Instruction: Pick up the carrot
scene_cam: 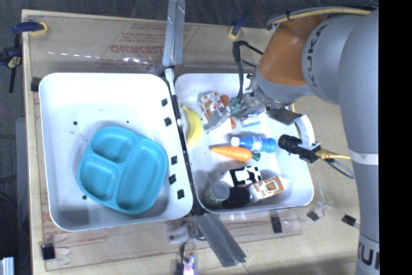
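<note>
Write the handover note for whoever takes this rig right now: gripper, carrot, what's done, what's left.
Gripper: low over the back of the right bin, above the snack packet; finger state unclear, nothing seen held.
Carrot: lying flat mid-bin, beside the small bottle, banana to its left.
Blue tray: in the left bin.
Done: nothing yet; carrot not lifted.
Left: move to the carrot, grasp, lift.
</note>
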Available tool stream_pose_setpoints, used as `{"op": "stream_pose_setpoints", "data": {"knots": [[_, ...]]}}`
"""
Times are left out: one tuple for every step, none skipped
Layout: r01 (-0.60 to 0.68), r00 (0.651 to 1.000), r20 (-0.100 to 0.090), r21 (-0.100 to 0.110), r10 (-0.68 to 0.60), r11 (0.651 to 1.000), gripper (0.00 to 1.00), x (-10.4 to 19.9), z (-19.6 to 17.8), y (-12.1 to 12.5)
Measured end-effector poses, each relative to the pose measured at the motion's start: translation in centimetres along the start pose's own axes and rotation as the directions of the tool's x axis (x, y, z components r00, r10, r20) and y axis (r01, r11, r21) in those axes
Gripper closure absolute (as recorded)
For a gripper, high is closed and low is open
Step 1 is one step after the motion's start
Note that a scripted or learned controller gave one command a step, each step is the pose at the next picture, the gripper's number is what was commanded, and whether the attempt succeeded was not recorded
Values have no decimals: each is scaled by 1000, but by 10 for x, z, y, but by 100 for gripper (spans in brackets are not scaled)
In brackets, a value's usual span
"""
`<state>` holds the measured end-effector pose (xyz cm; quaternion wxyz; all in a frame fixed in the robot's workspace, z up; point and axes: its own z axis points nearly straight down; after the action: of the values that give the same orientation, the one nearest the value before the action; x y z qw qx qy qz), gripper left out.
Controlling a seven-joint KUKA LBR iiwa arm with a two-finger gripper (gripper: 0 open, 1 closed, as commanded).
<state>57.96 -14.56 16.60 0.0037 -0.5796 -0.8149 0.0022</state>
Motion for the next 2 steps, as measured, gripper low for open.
{"op": "stream_pose_setpoints", "data": {"knots": [[82,997,-2,-2,-82,997,0,-14,79,-75],[87,996,-5,2,-87,996,100,-14,73,-75]]}}
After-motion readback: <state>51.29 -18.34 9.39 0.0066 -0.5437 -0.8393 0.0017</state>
